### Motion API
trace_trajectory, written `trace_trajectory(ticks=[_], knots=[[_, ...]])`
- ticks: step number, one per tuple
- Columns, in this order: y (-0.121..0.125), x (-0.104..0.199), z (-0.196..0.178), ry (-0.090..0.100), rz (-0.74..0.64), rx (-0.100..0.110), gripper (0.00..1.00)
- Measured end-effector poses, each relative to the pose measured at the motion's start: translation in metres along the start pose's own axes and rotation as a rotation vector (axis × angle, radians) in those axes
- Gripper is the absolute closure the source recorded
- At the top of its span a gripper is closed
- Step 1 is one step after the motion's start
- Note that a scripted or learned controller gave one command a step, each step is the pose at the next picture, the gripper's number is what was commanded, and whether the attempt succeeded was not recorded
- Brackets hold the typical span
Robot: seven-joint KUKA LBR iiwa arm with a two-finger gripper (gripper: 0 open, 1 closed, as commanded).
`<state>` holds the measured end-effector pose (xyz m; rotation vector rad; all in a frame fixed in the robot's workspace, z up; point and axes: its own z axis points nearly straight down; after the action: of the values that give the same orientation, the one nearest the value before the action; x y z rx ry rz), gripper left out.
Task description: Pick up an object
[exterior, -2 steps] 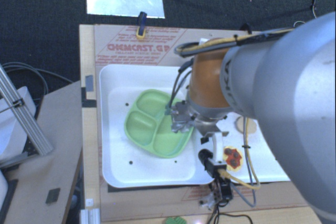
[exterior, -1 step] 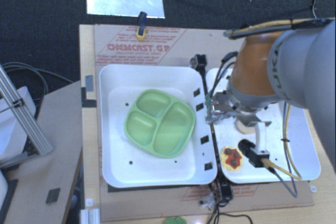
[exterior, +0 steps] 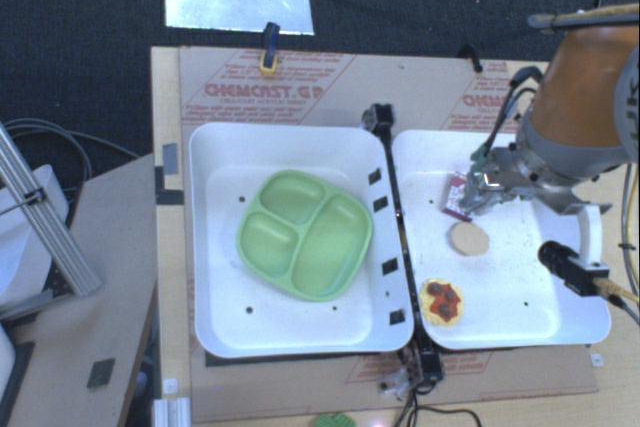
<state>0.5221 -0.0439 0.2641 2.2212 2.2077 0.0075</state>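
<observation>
While the arm (exterior: 590, 85) reaches in from the right over the right bin (exterior: 520, 305), its gripper (exterior: 483, 187) hangs low at the bin's upper left, directly above or against a small packet (exterior: 458, 198) with pink and white wrapping. Whether the metal parts are apart or together cannot be told from this slanted view. The packet lies just left of and under the gripper, its long axis running roughly up and down the view, so it looks the likeliest target. A tan round cookie (exterior: 468, 239) sits just below the packet, and a small pizza-like toy (exterior: 442, 302) lies farther down near the bin's lower left corner. The left bin (exterior: 215, 305) holds a green divided plate (exterior: 305, 233).
</observation>
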Motion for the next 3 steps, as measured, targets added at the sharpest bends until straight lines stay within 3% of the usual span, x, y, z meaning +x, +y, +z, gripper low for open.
trace_trajectory(ticks=[1, 2, 3], knots=[[-0.009, 0.081, -0.054, 0.007, -0.018, 0.002, 1.0], [-0.032, 0.137, 0.079, 0.005, -0.015, 0.023, 1.0], [-0.033, 0.162, 0.177, 0.011, -0.011, -0.01, 1.0]])
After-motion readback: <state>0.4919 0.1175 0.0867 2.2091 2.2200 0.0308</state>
